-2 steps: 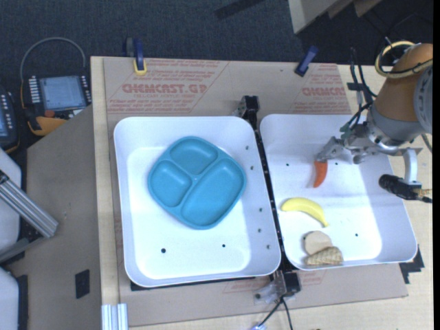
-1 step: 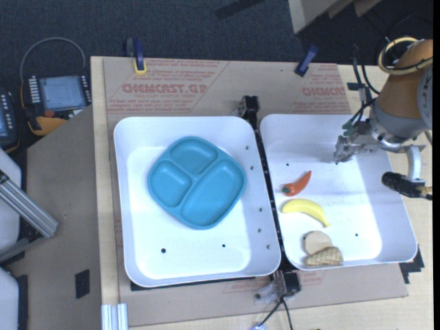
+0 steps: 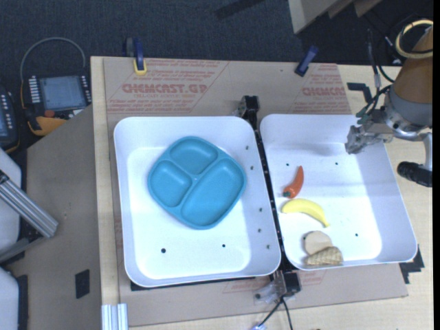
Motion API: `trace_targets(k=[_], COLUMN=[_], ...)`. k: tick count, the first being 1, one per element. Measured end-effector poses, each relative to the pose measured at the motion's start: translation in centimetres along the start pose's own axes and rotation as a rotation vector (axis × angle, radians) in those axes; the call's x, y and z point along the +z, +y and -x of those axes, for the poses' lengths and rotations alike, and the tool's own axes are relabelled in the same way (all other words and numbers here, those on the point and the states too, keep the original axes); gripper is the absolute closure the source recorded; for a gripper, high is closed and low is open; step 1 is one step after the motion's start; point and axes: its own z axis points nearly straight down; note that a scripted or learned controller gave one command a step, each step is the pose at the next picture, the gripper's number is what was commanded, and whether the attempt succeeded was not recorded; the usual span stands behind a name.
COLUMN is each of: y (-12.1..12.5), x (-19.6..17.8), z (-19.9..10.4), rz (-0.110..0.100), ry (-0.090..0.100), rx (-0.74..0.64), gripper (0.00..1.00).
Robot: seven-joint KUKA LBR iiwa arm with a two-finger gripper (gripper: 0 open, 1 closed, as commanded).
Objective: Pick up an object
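Observation:
The right bin [image 3: 385, 184] holds a red chili pepper [image 3: 295, 181], a yellow banana [image 3: 306, 210] just below it, and a tan bread-like piece [image 3: 320, 247] near the front wall. My gripper [image 3: 357, 140] hangs over the bin's far right part, well right of and beyond the pepper. Nothing shows between its fingers. A blue divided plate [image 3: 197, 181] lies in the left bin [image 3: 137, 246].
The two bins meet at a black central divider [image 3: 265, 184]. A cardboard sheet [image 3: 110, 115] lies under both bins. Cables and a tan housing [image 3: 416, 74] sit by the arm at the far right. A handheld screen [image 3: 60, 91] rests off the bench at left.

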Motion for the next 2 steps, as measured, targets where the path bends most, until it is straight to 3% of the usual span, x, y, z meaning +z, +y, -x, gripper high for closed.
trace_targets(k=[2], y=[0.5], x=[-6.7], z=[-0.2], rz=[0.000], ry=[0.000], rx=[-0.001], gripper=[1.00])
